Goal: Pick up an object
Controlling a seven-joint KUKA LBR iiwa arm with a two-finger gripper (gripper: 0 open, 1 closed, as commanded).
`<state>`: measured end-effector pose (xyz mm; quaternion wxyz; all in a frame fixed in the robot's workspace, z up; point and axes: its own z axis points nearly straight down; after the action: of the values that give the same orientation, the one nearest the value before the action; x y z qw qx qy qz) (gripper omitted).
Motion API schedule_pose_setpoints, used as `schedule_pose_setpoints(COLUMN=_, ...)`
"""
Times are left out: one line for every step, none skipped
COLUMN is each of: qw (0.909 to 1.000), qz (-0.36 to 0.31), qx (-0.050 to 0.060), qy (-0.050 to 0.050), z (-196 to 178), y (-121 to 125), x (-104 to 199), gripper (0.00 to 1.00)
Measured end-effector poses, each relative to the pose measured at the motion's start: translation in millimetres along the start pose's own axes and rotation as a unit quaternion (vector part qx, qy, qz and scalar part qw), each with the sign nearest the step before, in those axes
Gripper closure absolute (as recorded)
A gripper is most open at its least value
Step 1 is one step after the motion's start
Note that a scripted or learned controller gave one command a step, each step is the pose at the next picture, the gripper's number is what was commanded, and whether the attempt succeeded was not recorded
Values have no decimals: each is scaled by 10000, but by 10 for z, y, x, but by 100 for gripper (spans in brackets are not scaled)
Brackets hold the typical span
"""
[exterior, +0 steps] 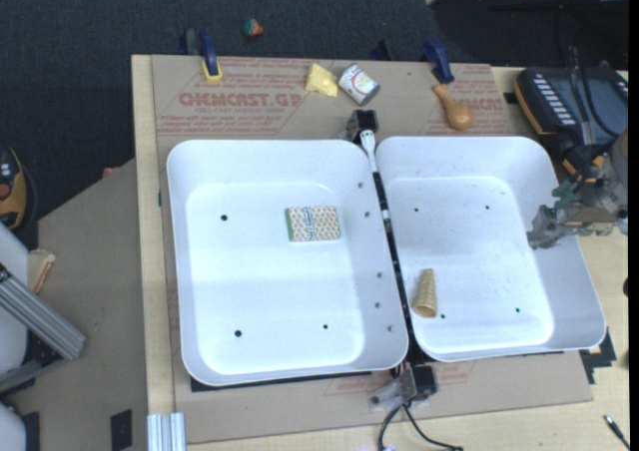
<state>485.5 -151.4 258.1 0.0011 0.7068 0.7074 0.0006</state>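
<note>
A small rectangular pad (313,224) with a green and blue pattern lies flat near the middle of the left bin (200,269). In the right bin (499,239) a tan cone-shaped piece (426,292) rests by the near left corner, close to the divider. My gripper (555,224) sits low at the right rim of the right bin, a grey metal shape well to the right of the cone and apart from it. Nothing shows in its grasp.
On the board behind the bins lie a yellow wedge (321,81), a small white box (358,85) and an orange-brown pear-shaped piece (454,109). Blue clamps (210,52) hold the board's far edge. A black device (551,100) stands at the back right.
</note>
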Motion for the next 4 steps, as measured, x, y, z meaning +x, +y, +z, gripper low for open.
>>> schedule_pose_setpoints(qw=10000, qz=-18, qx=-86, qy=-12, z=-1460, y=-39, x=292, gripper=100)
schedule_pose_setpoints(qw=10000, qz=-26, qx=62, qy=20, z=-478, y=344, x=796, gripper=100)
schedule_pose_setpoints(qw=10000, qz=-21, qx=-60, qy=7, z=-1643, y=-60, x=1087, gripper=100)
schedule_pose_setpoints(qw=10000, qz=-35, qx=71, qy=11, z=-478, y=-71, x=1854, gripper=100)
